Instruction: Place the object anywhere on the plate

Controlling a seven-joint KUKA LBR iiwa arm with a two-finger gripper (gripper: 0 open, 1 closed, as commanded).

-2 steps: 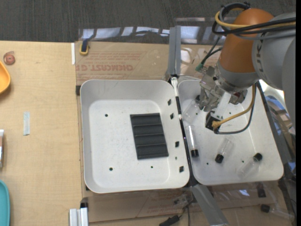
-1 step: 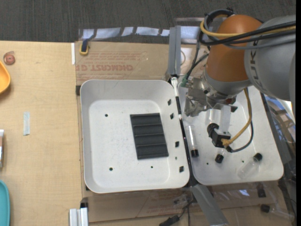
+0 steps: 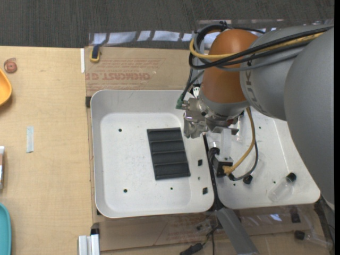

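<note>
Two white bins (image 3: 106, 142); one black ribbed block (image 3: 168, 153) in left bin; tool (image 3: 195, 125) state: cannot tell.

A robotics lab: two white bins (image 3: 106, 142) sit on a surface (image 3: 42, 116) patched with taped cardboard (image 3: 133, 73) at twelve o'clock, over grey carpet (image 3: 106, 9), with loose cables (image 3: 244, 163) trailing from the arm (image 3: 276, 73) at three o'clock.

You see a black ribbed rectangular plate (image 3: 168, 153) lying flat in the left white bin (image 3: 106, 158), nearer its right wall.
</note>
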